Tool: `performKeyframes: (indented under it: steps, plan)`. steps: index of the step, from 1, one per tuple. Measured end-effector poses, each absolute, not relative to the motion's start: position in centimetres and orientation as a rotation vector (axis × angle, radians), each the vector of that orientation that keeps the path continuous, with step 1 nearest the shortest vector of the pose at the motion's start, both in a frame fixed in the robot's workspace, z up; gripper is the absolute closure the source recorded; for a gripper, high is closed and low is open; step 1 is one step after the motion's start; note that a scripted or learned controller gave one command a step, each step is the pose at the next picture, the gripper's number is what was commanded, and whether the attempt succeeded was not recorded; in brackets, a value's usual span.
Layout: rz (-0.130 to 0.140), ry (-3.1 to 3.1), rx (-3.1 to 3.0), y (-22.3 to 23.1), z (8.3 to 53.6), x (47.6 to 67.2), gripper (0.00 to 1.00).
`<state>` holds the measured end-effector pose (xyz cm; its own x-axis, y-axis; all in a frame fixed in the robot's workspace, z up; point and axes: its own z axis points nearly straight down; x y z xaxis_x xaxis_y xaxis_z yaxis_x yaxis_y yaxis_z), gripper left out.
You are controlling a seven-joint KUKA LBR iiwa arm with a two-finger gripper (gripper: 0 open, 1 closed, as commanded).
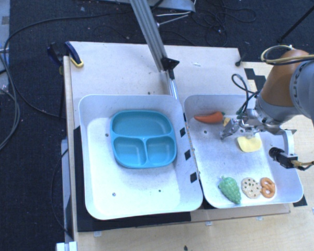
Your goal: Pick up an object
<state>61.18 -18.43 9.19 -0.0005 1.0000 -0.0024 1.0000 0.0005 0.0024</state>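
— Orange carrot (209, 117) or yellow piece (249, 144): which one did the gripper (233, 129) stand closer to?

— It hung between them, in the far part of the right bin (288, 192). The carrot lay just to the gripper's left and a little farther back, near the bin's far left corner. The pale yellow piece lay just to its right and a little nearer, partly under the wrist.

— How did the carrot lie?

— Its long axis ran nearly left to right, thick end to the left, tapering toward the gripper. I judged that a grasp across it would need the fingers lined up near-to-far, not along its length.

— And the jaws?

— I could not tell. The metal fingers showed as a small tangle against the white floor, too fine to read as wide or narrow, and nothing was visibly between them.

— The other toys?

— The green leafy piece (230, 189), the round cookie (250, 187) and the pretzel (267, 187) sat in a row along the near edge of the same bin, well apart from the gripper. The blue divided tray (144, 139) lay in the left bin (94, 192), far off to the left.

— So the short move?

— Judging by position alone, a small shift left toward the carrot's tip, or right toward the yellow piece.
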Motion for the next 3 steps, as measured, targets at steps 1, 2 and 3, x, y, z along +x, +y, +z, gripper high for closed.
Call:
performKeyframes:
  steps: [1, 2, 3]
  plan:
    - [0.004, 2.216, 2.214, -18.5, 10.5, 61.4, 1.0]
    - [0.005, 2.22, 2.215, -18.4, 15.7, 62.5, 1.0]
    - [0.006, 2.22, 2.214, -17.8, 20.6, 62.0, 1.0]
